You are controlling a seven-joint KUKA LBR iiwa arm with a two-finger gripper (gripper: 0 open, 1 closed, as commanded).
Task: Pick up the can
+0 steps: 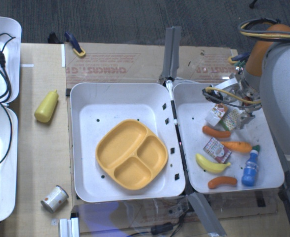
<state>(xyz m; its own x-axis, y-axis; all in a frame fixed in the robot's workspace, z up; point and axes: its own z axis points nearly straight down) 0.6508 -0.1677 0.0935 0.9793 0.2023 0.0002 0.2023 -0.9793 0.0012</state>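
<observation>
Camera view, looking down at a slant, shows two shallow white bins side by side on the bench. The left bin [80, 147] holds a yellow plastic plate [131, 154] with three compartments, lying flat near the middle. The right bin [186, 147] holds a scatter of small things: a colourful carton-like pack [224, 116] near the top, an orange sausage-shaped toy [216, 131] just below it, a small pink-and-white patterned packet [217, 149], an orange carrot [237, 146] beside that, a yellow banana [211, 164], a second orange sausage-shaped toy [222, 182] near the front rim, and a blue bottle with a white cap [250, 169] towards the right wall.

The grey arm [280, 93] with its orange band reaches in from the right, and its gripper [236, 107] sits low over the top of the right bin, close beside the colourful pack; whether it is released or clenched I cannot tell, as cables and the wrist hide it.

The small silver can [54, 198] lies on its side on the bench outside both bins, just beyond the left bin's front left corner, well apart from the gripper. A yellow squeeze bottle [46, 106] lies on the bench left of the left bin.
</observation>
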